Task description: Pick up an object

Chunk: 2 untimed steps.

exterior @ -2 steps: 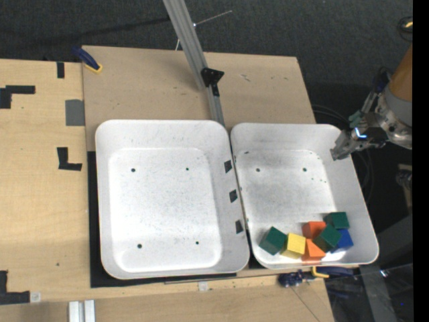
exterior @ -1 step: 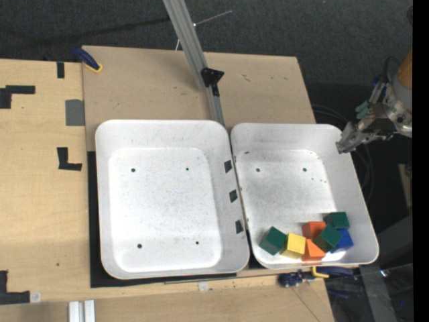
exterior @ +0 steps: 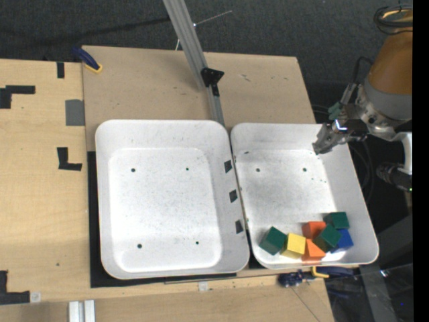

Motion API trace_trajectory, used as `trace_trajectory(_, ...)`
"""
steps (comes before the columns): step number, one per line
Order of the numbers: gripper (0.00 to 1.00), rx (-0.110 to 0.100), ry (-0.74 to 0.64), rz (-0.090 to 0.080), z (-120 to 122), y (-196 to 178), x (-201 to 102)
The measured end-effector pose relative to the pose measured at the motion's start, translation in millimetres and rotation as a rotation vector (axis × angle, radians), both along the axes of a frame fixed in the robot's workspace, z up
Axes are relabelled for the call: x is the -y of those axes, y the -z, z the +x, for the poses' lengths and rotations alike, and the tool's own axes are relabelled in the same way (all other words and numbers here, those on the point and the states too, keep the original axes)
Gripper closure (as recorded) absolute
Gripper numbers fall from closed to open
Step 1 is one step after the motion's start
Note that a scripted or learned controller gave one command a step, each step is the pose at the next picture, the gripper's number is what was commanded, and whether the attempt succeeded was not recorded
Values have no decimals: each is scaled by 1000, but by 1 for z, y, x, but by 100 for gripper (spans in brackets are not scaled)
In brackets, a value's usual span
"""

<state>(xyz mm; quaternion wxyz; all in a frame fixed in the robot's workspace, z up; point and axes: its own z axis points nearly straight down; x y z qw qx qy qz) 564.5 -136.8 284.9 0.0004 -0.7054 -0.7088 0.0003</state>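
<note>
The gripper [exterior: 326,141] hangs over the right bin's [exterior: 281,180] far right edge, whether clenched or released I cannot tell; coloured blocks [exterior: 312,237] cluster in that bin's near right corner, well apart from it.

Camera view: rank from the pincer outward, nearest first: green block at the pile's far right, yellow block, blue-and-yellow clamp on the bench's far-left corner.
From the pincer, at the right bin's far right rim:
1. Green block, right end of the pile.
2. Yellow block, pile's near left.
3. Blue-and-yellow clamp, far-left bench corner.
</note>
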Motion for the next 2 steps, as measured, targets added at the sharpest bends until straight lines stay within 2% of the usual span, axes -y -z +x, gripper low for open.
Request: trace_trajectory(2,100,1,-2,1,41,10,-112)
